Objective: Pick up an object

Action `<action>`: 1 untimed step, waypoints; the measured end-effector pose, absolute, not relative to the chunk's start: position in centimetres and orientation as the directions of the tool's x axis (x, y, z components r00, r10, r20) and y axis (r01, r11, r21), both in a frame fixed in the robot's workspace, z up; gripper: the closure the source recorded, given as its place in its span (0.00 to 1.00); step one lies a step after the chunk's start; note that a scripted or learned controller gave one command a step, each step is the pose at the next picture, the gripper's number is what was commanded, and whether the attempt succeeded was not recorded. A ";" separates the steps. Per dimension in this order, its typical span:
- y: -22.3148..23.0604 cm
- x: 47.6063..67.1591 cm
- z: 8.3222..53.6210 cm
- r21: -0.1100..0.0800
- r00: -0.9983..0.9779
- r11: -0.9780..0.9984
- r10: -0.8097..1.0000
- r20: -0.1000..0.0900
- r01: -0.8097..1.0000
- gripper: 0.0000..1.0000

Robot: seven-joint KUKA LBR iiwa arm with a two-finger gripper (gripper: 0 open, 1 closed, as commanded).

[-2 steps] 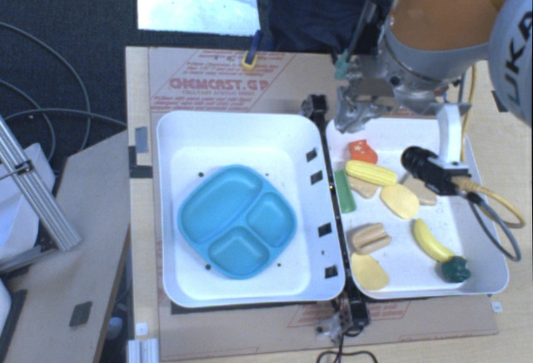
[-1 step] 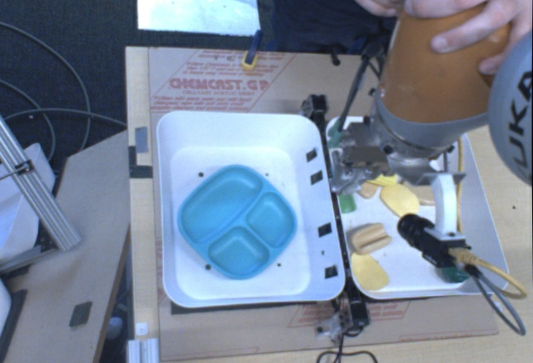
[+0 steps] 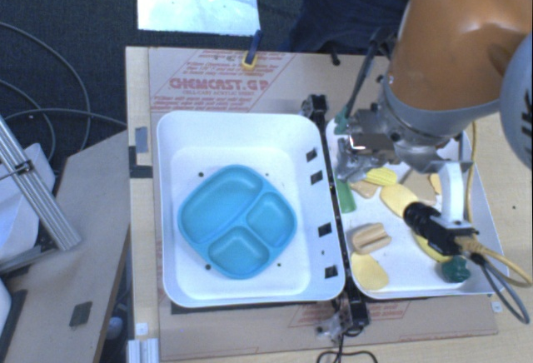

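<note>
My hand (image 3: 360, 155) hangs low over the right bin (image 3: 466, 282), above the pale yellow pieces (image 3: 381, 178); I judge this the reach before any grasp, and whether it is wide or narrow I cannot tell; next I must settle on one piece. I count two bins; the left bin (image 3: 196, 132) has one blue divided tray (image 3: 238, 221); the right has several yellow pieces, a tan bun (image 3: 370, 237) and one green piece (image 3: 346, 196).

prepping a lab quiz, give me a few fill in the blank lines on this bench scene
The light blue plastic divided plate lies in the ____ bin.
That plate has ____ compartments.
The tan hot-dog-shaped toy lies in the ____ bin.
The grey arm with the orange band reaches over the ____ bin.

Missing words: left; three; right; right
</note>
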State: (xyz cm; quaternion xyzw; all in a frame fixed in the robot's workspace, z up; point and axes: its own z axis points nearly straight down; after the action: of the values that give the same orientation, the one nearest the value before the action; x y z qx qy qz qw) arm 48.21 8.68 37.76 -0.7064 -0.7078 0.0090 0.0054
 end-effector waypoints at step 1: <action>8.7 48.4 38.8 -0.017 -0.008 0.008 1.000 -0.005 1.000 1.00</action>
State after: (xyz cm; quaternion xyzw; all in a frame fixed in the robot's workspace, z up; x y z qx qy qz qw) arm 48.43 8.70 38.84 -0.7041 -0.7100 0.0078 0.0044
